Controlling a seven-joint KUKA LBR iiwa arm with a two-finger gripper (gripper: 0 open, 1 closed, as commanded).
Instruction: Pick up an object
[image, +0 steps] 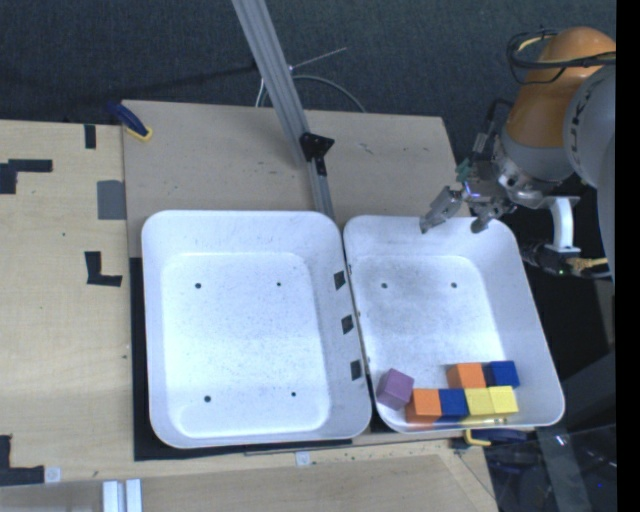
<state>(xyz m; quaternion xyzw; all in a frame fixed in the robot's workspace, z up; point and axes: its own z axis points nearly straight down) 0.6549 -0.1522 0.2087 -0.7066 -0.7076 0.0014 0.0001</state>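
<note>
A pale wooden bench (250, 150) spans the left and centre of the frame. On it, two shallow white bins sit side by side, touching: the left bin (240, 225) mid-frame, the right bin (440, 235) toward the lower right. A dark mat (137, 360) shows beneath the left bin's edge

The right bin (520, 300) has lots of open floor in its middle and far part, and the blocks (460, 390) sit packed together along its near edge, touching or almost touching the wall there. The purple block (396, 386) sits in the near left corner, just beside the others, so there is little room to slip between them. The gripper (456, 216) hangs above the far rim of that bin, and a slanted metal pole (285, 95) stands behind the bins.
</note>
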